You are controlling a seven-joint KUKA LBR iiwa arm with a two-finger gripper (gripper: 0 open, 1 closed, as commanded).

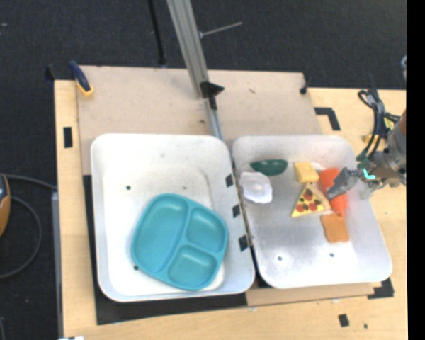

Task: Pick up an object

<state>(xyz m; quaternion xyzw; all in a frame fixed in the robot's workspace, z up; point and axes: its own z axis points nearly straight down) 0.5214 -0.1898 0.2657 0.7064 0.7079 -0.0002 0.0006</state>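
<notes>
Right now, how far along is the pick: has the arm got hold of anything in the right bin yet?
Done: the gripper has reached into the right bin, among the toy food. In hand: it sits right at the red-orange piece, beside the pizza slice. Whether it grips anything, I cannot tell. Left: securing a grasp and lifting; every item looks to be resting on the bin floor.

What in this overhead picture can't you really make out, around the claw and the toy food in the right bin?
- Claw: small and blurred in the camera view; its grip cannot be read.
- Red-orange piece: the claw overlaps it, so its shape is partly hidden.
- Arm: cut off by the picture's right side.
- Pizza slice toppings: too small to identify.
- White object: pale against the white right bin, outline unclear.
</notes>
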